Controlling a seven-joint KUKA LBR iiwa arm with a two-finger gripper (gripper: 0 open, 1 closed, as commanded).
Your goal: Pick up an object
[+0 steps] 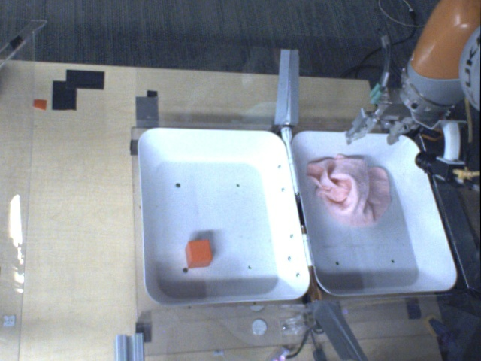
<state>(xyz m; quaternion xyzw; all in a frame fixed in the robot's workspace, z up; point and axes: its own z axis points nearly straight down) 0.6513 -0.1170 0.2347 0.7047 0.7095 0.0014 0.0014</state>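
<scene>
Although set near six o'clock in the left bin (150, 201), orange block (199, 253) untouched. Further back, pink cloth (349, 188) bunched toward twelve o'clock in the right bin (432, 265), also unlifted. Beyond it, tool (377, 128) poised over that bin's far rim, fingers spread, pinching nothing. Pick not yet begun: descent, grasp, lift all remaining.

Pale wooden worktop (75, 224), black angular marker patch (75, 86) near its far left corner, small orange tag (40, 104) just beside it, grey upright post (285, 89) behind the junction, dark carpeted floor (188, 13) beyond the far edge
</scene>
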